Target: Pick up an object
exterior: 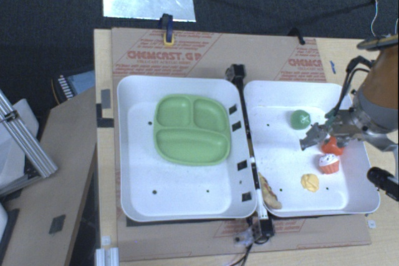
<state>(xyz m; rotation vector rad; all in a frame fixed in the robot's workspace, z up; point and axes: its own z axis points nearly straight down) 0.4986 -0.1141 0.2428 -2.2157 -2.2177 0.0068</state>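
In the right bin [355,199], nearest the front rim, lies a small yellow lump [309,182]. Behind it stands a cupcake toy [328,163], white with red on top. Touching it from behind is a small orange-red piece [333,147], right under my gripper [321,136]; whether my fingers are apart, I cannot tell. Farther back sits a green ball [300,118].

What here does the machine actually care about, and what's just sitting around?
Part of the job:
claw
orange piece beside it
cupcake toy
green ball
yellow piece
banana-like piece

Just lying about:
green divided plate
left bin
yellow clamp
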